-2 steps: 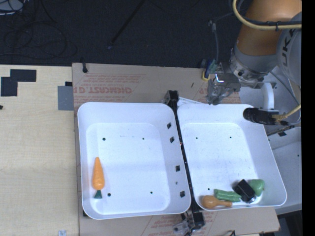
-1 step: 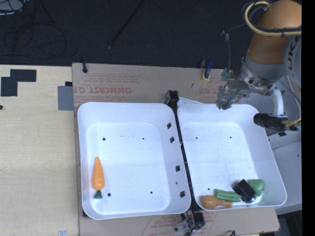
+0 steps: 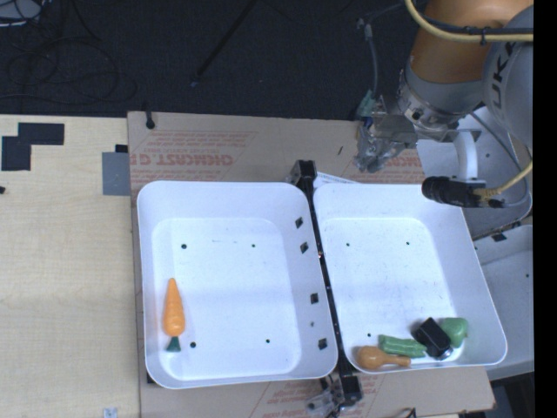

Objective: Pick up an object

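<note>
**Arm parked beyond the right bin; objects lie in both bins**

Landmark: the black divider (image 3: 315,268) where the two bins meet.

- Cardboard sheet (image 3: 226,151) under both bins, printed lettering visible along its far strip, up-frame of the divider.
- Arm (image 3: 466,42): grey body with orange band, up and right of the divider's far end, above the bench past the right bin's far rim.
- Left bin (image 3: 157,233): white, shallow, touching the divider on its left side.
- Right bin (image 3: 483,277): white, shallow, touching the divider on its right side.
- Gripper (image 3: 376,157): hangs just up-right of the divider's far end, outside the bin walls, over the cardboard. Too small and dark to make out; cannot tell whether it is apart or together. Nothing seen between its tips.
- Carrot (image 3: 173,308): orange with green stub, in the left bin, well left of the divider, near the front-left corner.
- Cluster in the right bin, near the front rim, right of the divider's near end: green piece (image 3: 400,346), black block (image 3: 432,336) resting against a green rounded item (image 3: 455,327), tan pear-shaped item (image 3: 377,358) nearest the divider.
</note>
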Controlling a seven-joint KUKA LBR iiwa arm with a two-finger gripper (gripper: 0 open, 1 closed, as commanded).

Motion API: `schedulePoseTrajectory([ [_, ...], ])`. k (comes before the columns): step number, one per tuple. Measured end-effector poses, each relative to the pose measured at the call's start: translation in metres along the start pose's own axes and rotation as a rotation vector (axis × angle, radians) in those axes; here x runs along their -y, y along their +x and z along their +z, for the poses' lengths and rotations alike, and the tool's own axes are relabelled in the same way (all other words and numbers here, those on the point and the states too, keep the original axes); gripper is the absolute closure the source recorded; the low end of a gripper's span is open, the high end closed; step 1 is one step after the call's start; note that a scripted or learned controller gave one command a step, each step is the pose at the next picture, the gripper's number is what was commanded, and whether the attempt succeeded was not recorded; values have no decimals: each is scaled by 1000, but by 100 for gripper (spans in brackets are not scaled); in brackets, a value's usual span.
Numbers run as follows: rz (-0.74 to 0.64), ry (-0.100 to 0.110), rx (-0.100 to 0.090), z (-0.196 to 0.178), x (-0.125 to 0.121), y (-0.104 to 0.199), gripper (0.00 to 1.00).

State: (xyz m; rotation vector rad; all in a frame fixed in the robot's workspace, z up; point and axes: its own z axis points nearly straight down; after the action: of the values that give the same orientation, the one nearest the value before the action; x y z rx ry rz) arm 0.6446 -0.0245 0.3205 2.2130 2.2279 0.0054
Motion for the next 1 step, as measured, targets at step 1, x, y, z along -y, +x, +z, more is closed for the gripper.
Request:
schedulePoseTrajectory([
  [1, 1, 7, 0, 7, 1, 64, 100],
])
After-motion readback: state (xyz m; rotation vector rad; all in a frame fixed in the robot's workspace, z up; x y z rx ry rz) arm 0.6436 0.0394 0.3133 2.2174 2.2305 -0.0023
